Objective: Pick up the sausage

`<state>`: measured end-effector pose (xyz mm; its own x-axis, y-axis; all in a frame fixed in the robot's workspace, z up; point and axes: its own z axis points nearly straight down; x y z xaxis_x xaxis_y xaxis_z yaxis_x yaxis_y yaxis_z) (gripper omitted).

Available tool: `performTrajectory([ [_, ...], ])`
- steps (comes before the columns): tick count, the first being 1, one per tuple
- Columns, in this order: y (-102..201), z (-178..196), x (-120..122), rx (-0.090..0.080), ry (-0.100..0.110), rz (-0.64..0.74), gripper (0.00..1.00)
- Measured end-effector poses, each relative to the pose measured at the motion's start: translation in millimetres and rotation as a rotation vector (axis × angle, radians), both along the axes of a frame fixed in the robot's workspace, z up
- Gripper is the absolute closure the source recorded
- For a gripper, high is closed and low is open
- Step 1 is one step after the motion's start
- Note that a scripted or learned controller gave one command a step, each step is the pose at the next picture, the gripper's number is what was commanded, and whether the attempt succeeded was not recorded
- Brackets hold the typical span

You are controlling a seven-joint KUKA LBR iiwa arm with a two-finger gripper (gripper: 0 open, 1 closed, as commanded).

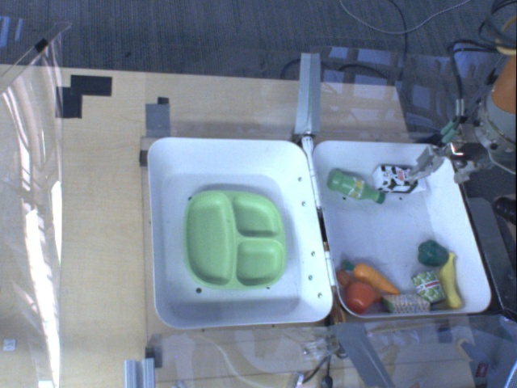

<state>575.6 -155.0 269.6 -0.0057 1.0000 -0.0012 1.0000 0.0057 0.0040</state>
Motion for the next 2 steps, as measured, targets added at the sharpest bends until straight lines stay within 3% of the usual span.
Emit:
performTrajectory([
  [1, 65.7, -142.4, -21.1, 0.002, 0.003, -0.156, 0.00],
  [2, 92.4, -83.8, 24.1, 0.002, -0.001, -0.181, 0.00],
])
